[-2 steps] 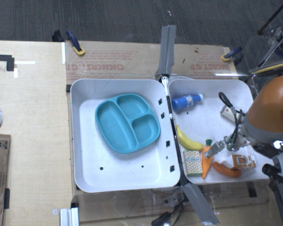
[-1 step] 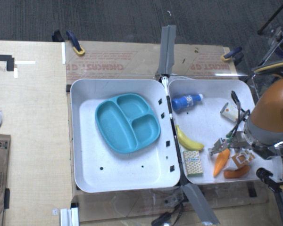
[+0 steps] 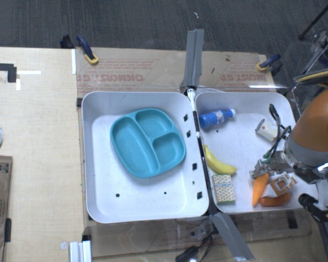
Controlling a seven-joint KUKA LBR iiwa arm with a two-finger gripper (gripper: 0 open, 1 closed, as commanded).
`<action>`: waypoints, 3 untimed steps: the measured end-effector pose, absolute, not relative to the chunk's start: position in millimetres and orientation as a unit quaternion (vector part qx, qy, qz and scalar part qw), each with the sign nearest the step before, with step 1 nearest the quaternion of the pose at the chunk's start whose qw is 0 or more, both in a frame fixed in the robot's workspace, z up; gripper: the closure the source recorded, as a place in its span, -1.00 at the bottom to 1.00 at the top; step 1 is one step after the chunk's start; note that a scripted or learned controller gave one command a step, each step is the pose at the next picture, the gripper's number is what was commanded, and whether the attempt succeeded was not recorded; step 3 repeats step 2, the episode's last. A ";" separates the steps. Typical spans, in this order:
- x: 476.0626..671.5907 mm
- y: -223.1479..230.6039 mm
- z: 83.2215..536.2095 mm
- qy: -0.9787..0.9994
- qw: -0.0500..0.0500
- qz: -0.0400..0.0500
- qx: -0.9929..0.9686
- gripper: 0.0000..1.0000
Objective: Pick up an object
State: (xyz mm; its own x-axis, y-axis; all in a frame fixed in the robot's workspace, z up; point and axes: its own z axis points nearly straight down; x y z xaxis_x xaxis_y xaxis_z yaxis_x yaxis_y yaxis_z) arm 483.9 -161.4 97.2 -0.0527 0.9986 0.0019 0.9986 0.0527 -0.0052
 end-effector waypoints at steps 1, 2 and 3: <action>525.3 -122.9 205.1 -0.734 0.001 0.002 -0.679 1.00; 520.5 -108.2 145.7 -0.736 0.002 0.002 -0.677 1.00; 520.5 -108.2 145.7 -0.736 0.002 0.002 -0.677 1.00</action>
